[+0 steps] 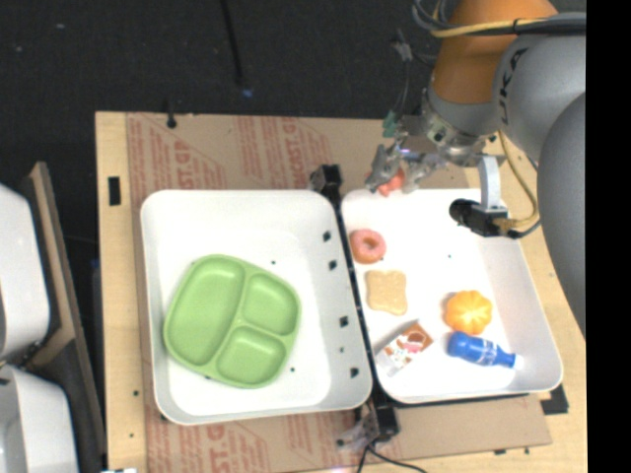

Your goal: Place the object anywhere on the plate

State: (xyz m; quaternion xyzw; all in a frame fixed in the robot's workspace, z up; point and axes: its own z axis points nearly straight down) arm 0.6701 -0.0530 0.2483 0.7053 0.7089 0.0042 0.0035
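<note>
A green plate (233, 319) with three compartments lies in the left bin (163, 225). The right bin (527, 294) holds a pink donut (368, 245), a slice of toast (385, 291), an orange fruit (467, 310), a blue bottle (481, 350) and a red-and-white packet (404, 346). My gripper (398, 173) hangs over the far left corner of the right bin, above and behind the donut. A small red thing (392, 185) shows right under it; whether it is held is unclear.
The divider between the two bins (345, 284) runs down the middle, with a black clip (326, 177) at its far end. A black fitting on a cable (475, 215) sits over the right bin's far side. Brown board (227, 151) surrounds the bins.
</note>
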